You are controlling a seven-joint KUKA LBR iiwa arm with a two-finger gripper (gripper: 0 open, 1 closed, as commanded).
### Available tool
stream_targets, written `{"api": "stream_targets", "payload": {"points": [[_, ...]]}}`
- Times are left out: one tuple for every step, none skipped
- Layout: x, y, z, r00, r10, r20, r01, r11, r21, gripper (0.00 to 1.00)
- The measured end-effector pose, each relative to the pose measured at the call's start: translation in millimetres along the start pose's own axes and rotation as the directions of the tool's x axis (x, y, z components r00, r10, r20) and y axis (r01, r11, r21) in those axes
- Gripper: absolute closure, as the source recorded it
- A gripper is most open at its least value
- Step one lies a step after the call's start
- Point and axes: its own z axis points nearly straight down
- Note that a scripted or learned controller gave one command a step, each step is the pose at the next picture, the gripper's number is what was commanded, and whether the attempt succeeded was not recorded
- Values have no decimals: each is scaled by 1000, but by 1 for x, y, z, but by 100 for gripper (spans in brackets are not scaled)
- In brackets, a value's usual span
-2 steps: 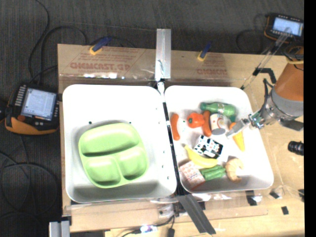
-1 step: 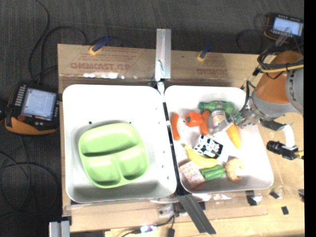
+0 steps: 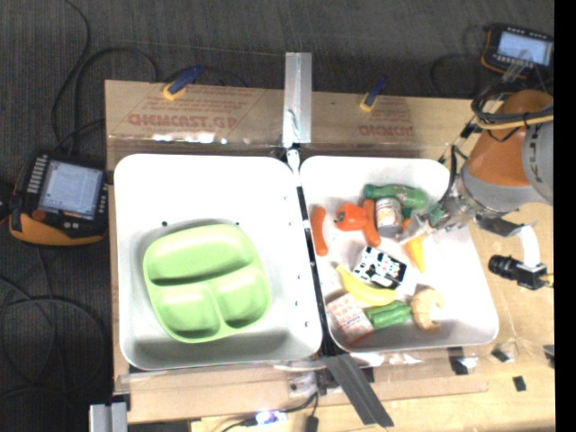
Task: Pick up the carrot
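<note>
Camera view: gripper (image 3: 438,216), grip state unclear, at right bin's (image 3: 468,327) right edge; carrot (image 3: 318,229) hugs left wall; risks snagging neighbouring toys.

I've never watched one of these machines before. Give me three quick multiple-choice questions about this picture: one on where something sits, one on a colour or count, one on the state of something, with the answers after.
1. Where does the carrot lie?
A. On the green tray
B. Along the left wall of the right bin
C. Outside both bins

2. What colour is the divided tray in the left bin?
A. Light green
B. Red
C. Blue

3. How does the carrot stand with the claw?
A. Lifted between its fingers
B. Lying in the bin, apart from the claw
C. Dropped on the floor

Answers:
1 B: the orange stick lies against the wall of the right bin beside the divide.
2 A: the tray is pale green.
3 B: the claw is at the bin's far right side, with other items between it and the carrot.
</note>
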Motion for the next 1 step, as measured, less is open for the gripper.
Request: {"api": "stream_targets", "payload": {"points": [[36,11,-107,1000,-4,5,4,1000,4,100]]}}
